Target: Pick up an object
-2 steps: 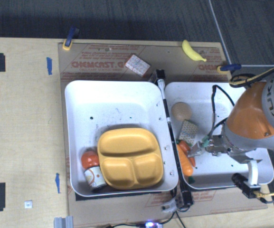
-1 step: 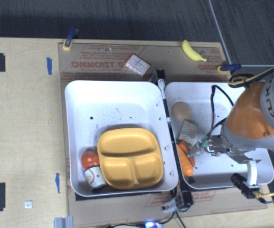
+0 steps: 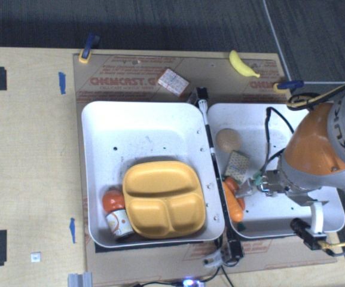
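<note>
The tool (image 3: 248,187) hovers beside the carrot (image 3: 234,201) (its spread can't be told).

Two bins sit side by side on a board (image 3: 130,79); the left bin (image 3: 100,124) holds a tray (image 3: 163,197) toward its near side, with a ball (image 3: 113,200) and a can (image 3: 119,222) touching the tray's left edge; the right bin (image 3: 250,115) holds a round lump (image 3: 227,140) at the back, a sponge (image 3: 238,166) in front of it, and a carrot (image 3: 234,202) nearest, along the left wall; the arm (image 3: 318,151) hangs over the right bin's right half; behind the bins, a banana (image 3: 243,64) and a card (image 3: 173,81) lie on the board.
</note>
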`<act>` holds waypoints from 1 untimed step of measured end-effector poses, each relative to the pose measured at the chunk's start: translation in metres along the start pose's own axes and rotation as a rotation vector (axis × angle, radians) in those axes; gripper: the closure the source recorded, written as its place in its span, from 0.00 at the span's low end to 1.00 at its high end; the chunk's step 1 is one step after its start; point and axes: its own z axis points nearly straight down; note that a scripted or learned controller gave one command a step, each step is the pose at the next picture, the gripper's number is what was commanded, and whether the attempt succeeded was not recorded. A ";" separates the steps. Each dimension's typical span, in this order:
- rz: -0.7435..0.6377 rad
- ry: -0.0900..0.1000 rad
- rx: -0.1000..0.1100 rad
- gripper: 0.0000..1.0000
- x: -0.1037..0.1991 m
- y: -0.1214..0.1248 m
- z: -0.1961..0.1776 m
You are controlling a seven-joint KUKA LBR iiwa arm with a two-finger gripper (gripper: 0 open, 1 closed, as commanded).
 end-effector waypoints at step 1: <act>-0.001 0.001 0.000 0.00 0.000 0.000 0.000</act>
